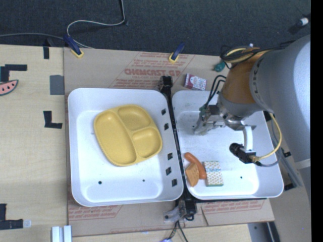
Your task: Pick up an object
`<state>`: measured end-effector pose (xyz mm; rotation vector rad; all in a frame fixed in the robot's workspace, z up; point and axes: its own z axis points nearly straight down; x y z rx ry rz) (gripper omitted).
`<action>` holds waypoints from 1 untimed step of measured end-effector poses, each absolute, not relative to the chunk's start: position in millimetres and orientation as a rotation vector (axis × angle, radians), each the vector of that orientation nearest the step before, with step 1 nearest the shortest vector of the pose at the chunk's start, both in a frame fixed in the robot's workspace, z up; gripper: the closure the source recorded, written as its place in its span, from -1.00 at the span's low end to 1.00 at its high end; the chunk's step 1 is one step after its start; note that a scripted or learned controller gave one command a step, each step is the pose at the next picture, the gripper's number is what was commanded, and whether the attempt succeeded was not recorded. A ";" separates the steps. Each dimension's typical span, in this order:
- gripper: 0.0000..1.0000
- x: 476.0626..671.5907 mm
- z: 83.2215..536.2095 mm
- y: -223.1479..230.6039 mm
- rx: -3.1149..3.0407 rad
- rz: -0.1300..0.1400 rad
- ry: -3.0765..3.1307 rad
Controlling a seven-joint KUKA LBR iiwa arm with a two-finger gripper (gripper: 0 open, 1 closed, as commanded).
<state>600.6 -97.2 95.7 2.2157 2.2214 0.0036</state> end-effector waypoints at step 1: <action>-1.00 600.6 95.6 -97.2 2.216 0.004 2.222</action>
